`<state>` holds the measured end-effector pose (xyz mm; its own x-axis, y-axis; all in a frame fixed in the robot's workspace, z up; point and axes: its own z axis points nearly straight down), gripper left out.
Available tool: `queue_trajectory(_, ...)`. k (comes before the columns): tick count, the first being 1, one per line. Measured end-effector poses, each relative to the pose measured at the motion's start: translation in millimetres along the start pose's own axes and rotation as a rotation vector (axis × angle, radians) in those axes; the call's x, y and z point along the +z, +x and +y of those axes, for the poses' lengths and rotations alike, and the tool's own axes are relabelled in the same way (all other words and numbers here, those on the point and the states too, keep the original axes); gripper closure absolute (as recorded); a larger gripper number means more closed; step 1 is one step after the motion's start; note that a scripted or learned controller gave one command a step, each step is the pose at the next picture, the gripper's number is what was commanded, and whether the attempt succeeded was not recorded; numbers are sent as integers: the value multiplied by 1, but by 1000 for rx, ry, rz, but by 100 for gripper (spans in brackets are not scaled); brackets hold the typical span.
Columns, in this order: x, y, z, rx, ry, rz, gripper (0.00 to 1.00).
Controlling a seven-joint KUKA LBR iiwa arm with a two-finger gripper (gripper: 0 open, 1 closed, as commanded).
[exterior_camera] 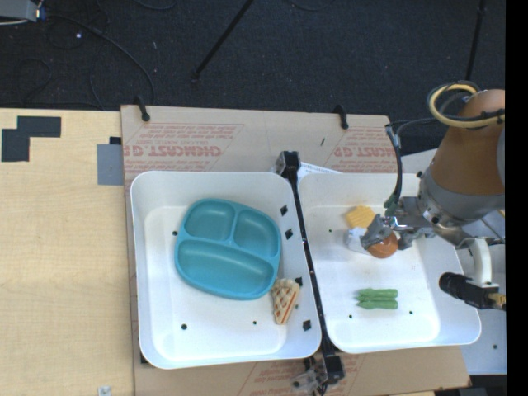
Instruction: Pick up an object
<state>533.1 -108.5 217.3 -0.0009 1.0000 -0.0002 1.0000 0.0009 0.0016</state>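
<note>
Over the right bin (pixel 462 328), the claw (pixel 381 236) grips an orange-brown object (pixel 383 247)

Dark floor (pixel 247 40) at top, cables (pixel 107 48) trailing across — pale wood desk (pixel 58 262) at left, printed cardboard sheet (pixel 247 143) lying on it.

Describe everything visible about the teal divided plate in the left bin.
The teal divided plate looks like smooth plastic, a rounded shape with three compartments: two small ones along its far side and one long one nearer the camera. It lies flat, right side up, on the floor of the left bin, turned slightly askew to the walls. A waffle-patterned toy wedge lies at its near-right edge, seemingly touching.
</note>
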Motion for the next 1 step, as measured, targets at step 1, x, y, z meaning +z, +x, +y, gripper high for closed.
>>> queue_trajectory(1,6,56,-2,-4,6,3,100)
